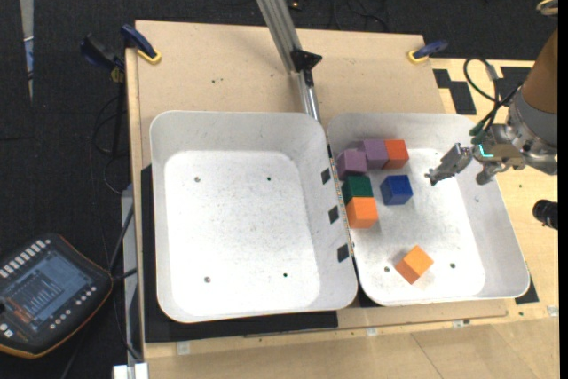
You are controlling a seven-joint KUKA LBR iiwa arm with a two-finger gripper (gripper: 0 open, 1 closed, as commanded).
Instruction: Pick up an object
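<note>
Right bin (497,226), lower right of frame, holds six small blocks, matte and apparently solid-coloured cubes: two purple, two orange, one green, one blue. Five cluster at the bin's upper left: purple block (353,160) touching second purple block (375,152), with an orange block (396,153) at the right end, the three forming a row running left-right; green block (358,187) sits just below, stacked edge-to-edge above another orange block (361,211); blue block (397,189) just right of green. The sixth, a lone orange block (414,264), lies apart toward the bin's lower middle, turned diagonal to the bin walls. Cubes show no long axis. Left bin (177,191): white, speckled, rounded corners. Hand (454,164) hovers at right-centre over the right bin; fingers' state cannot tell. Surface (222,58) is tan board.
</note>
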